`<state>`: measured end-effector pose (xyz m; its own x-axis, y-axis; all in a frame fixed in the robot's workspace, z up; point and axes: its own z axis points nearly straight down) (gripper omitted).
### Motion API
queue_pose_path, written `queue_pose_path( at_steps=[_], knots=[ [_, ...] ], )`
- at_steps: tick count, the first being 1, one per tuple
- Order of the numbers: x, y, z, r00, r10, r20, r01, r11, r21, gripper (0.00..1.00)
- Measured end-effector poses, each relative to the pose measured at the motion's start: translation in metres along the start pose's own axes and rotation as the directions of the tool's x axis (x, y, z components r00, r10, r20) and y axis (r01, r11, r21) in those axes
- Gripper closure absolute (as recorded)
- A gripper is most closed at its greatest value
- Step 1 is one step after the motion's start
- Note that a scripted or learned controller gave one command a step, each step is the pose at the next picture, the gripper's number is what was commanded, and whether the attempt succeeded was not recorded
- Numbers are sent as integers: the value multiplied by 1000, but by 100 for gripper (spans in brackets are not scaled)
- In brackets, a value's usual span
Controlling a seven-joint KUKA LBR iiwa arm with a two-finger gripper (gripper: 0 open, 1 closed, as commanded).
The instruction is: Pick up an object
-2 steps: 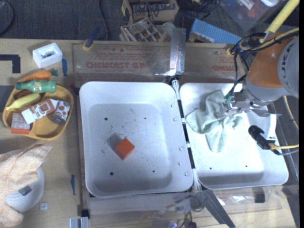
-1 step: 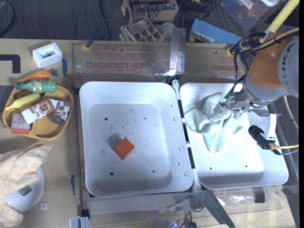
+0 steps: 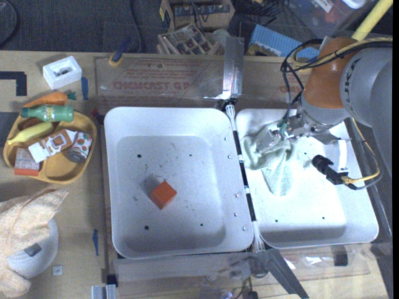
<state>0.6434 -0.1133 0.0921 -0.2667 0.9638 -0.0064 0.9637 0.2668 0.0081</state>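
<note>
A pale green cloth (image 3: 277,169) is in the right bin (image 3: 324,220), bunched up at its top. My gripper (image 3: 278,136) is shut on the cloth's upper folds, near the bin's back left corner. One end of the cloth trails down toward the bin's middle and another lobe sags left by the bin wall. An orange block (image 3: 164,194) lies alone in the left bin (image 3: 124,167), left of centre, far from the gripper.
The arm (image 3: 349,73) with its orange band crosses the right bin's back right corner, and a black cable connector (image 3: 327,167) hangs over that bin. A yellow bowl (image 3: 62,170) of toy food and an orange cloth (image 3: 28,223) sit left of the bins.
</note>
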Motion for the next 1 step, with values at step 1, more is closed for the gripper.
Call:
queue_pose_path(
  at_steps=[1],
  knots=[
    [0, 2, -12, 1000, 0, 1, 0, 1000, -7, 100]
  ],
)
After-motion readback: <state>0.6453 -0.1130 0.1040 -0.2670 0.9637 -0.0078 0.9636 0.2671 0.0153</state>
